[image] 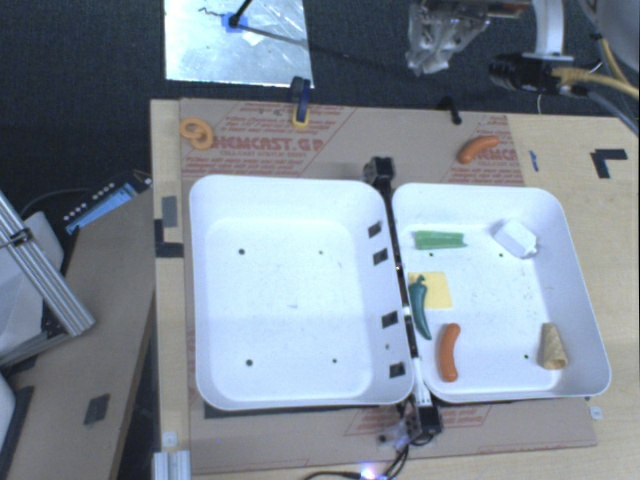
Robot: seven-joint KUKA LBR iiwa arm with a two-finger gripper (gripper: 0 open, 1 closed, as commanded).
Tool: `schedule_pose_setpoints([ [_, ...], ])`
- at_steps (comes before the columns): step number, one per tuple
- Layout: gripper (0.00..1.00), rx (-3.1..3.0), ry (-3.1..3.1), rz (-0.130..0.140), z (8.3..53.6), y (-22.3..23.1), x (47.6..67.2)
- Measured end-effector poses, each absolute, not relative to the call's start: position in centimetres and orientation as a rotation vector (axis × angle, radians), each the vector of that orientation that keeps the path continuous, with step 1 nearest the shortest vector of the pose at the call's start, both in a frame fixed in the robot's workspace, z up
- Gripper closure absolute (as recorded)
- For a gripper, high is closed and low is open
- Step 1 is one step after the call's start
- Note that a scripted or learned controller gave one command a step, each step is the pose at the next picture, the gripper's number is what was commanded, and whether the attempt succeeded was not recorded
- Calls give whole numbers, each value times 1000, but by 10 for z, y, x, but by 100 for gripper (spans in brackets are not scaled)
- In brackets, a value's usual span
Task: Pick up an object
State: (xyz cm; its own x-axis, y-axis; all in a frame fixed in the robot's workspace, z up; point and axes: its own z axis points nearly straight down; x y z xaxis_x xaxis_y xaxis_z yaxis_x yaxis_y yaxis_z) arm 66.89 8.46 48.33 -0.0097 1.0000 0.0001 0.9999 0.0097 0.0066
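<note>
claw (436, 50) above bench, beyond bins

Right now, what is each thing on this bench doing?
gripper: raised beyond the bins, nothing between its fingers
orange sausage: lying in right bin
green pepper: lying partly on yellow card
white block: resting flat
left bin: sitting level

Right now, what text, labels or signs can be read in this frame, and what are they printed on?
"HEMCAST.GP", red print on the board behind the left bin; first letters unsure.
More red print on the board near the sausage: too blurred to read.
Red print at the board's front edge: too blurred to read.
</note>
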Motion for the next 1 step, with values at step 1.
schedule_pose_setpoints([
  [1,100,2206,2234,14,539,177,660],
])
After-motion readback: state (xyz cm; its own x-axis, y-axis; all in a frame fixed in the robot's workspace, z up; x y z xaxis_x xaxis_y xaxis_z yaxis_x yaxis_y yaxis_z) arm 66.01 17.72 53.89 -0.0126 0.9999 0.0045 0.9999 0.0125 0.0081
